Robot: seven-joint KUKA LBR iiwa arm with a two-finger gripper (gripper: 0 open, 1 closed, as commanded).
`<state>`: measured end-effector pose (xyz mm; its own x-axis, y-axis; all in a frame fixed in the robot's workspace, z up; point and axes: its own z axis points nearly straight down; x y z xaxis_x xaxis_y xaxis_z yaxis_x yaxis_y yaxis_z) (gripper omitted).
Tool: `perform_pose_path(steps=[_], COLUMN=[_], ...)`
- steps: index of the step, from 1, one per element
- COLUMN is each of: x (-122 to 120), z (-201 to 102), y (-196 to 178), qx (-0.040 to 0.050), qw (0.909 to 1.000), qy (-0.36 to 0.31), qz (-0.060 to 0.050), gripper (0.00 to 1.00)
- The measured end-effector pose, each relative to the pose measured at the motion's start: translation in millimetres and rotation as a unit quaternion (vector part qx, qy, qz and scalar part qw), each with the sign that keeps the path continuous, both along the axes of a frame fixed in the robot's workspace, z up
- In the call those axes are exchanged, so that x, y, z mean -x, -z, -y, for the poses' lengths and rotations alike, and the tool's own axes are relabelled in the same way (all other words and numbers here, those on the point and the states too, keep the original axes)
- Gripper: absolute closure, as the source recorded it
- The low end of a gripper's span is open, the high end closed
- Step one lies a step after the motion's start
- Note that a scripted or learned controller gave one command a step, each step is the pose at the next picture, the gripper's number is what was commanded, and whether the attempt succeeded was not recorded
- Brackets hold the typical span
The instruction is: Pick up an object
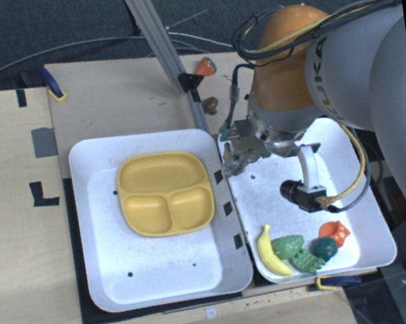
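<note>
My gripper (234,157) hangs low over the upper left corner of the right bin (372,246), close to the wall shared with the left bin. The grey wrist with its orange band covers it from above. Several small toys lie in the right bin's lower part: a yellow banana (269,254), a green leafy piece (288,244), another green piece (305,261), a dark teal ball (324,249) and an orange-red toy (334,231). They sit well below the gripper, apart from it.
A yellow divided plate (166,192) lies in the upper half of the left bin (108,283). A grey pole (159,36) slants down to the bins' top edge. A black connector (301,194) with cables hangs off the arm over the right bin.
</note>
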<state>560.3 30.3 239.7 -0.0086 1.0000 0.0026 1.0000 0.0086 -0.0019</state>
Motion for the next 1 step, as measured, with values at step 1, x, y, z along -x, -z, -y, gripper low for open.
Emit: perform_pose_path(steps=[1], x=[11.5], z=[-56.3], y=[-5.9], qx=[0.0003], qw=[1.0000], qy=[0.000], qz=[0.000], gripper=[1.00])
